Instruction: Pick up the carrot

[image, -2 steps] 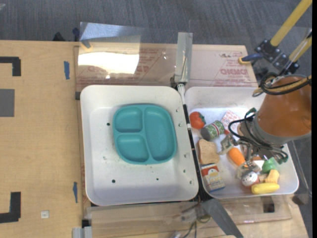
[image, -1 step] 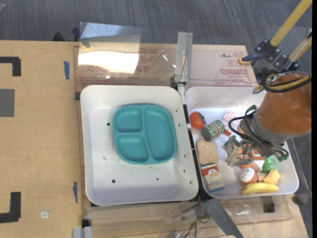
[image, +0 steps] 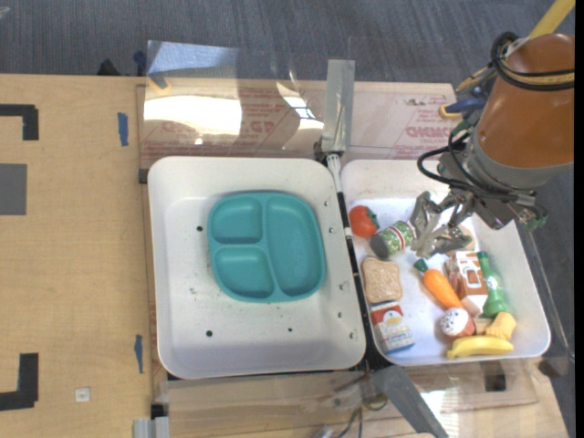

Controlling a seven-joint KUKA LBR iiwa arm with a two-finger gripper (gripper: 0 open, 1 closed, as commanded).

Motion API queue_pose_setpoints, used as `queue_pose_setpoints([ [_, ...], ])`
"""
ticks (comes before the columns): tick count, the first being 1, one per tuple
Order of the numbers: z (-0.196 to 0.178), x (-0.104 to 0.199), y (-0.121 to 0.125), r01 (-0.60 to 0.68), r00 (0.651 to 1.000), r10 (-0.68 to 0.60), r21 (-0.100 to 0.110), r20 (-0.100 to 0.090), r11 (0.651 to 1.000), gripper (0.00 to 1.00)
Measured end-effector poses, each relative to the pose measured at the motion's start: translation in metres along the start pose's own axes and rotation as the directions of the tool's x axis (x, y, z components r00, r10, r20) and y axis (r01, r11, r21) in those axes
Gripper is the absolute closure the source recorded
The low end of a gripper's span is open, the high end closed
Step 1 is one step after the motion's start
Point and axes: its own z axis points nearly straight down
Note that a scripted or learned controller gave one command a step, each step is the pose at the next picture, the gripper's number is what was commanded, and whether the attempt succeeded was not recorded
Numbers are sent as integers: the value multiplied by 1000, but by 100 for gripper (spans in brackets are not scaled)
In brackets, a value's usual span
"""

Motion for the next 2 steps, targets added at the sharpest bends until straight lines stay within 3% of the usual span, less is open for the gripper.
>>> queue_pose_setpoints([
  [1, 5, 3, 0, -3, 1000, 3, -7, -9, 1000, 0],
  [2, 132, 36, -18, 81, 997, -81, -15, -16, 997, 0],
])
